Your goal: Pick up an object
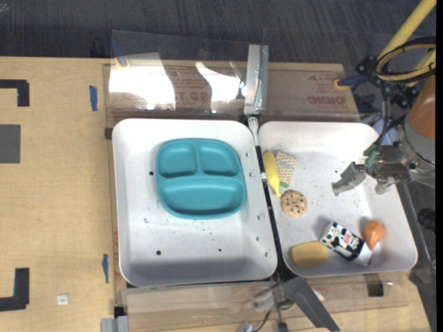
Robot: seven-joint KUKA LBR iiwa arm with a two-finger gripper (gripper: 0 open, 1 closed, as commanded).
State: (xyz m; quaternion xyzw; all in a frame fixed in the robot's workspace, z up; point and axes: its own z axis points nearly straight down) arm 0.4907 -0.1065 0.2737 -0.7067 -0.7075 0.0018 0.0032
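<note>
My gripper [348,178] hangs over the right part of the right bin [325,140], reaching in from the right edge, and nothing shows in it. Below it lie a black-and-white patterned carton [344,241] and an orange item [374,232] near the bin's front right corner. A round cookie [294,203] sits to the gripper's left. Farther left, a yellow banana [271,173] rests along the bin's left wall with a speckled cracker [286,163] beside it. A yellow-brown bun-like lump [309,254] lies at the front.
The left bin [131,185] holds a teal divided plate [201,177]. A clear panel and a metal post [256,78] stand behind the bins. Cables and a yellow hose [408,26] hang at the far right.
</note>
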